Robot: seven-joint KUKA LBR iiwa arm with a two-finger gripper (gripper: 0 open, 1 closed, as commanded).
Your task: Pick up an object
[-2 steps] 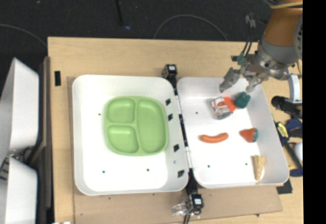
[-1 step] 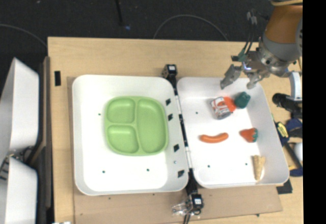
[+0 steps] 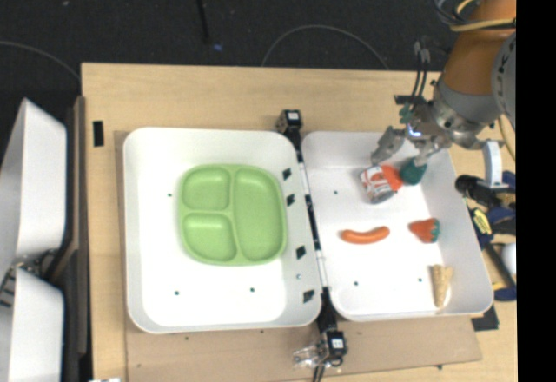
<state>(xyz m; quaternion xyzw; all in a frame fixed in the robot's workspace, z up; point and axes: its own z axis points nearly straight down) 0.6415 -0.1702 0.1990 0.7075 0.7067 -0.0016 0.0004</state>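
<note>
My gripper (image 3: 403,152) hangs over the far part of the right bin (image 3: 347,285), its two fingers spread open and nothing between them. Just below and in front of it lie a small red and white can (image 3: 376,184) and an orange toy carrot (image 3: 393,177) with a green top, touching each other. Nearer the front are an orange sausage (image 3: 364,235), a red strawberry-like piece (image 3: 423,230) and a tan wedge (image 3: 441,283) by the bin's right front corner.
The left bin (image 3: 148,285) holds a green divided plate (image 3: 233,214). Tools with blue handles (image 3: 486,198) lie on the bench right of the right bin. A ridge with black clips (image 3: 306,224) separates the bins.
</note>
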